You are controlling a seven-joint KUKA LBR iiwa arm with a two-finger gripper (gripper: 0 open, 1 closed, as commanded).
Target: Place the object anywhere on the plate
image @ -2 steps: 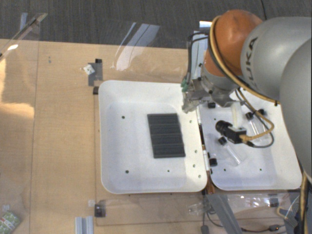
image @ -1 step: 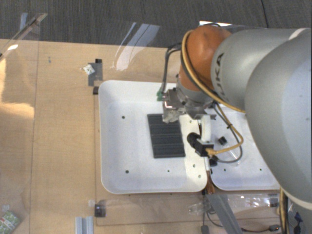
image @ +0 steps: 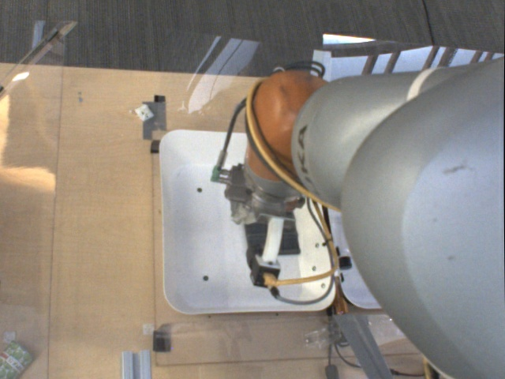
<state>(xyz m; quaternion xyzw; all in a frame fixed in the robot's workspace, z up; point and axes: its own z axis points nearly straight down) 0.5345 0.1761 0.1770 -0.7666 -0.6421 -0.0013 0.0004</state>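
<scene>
The arm (image: 379,172) hangs over the left bin (image: 189,235), pointing down, likely to reach its floor. Seen from above, I cannot tell whether the hand (image: 264,231) is apart or together.

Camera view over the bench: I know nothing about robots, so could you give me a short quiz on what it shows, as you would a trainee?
1. The arm has a coloured band above its wrist. Which colour is it: A blue, B orange, C green?
2. True or false: the arm reaches in from the view's left.
3. Fill in: the wrist hangs over a shallow bin whose colour is ____.

Key: 1 B; 2 false, it comes in from the right; 3 white.
</scene>
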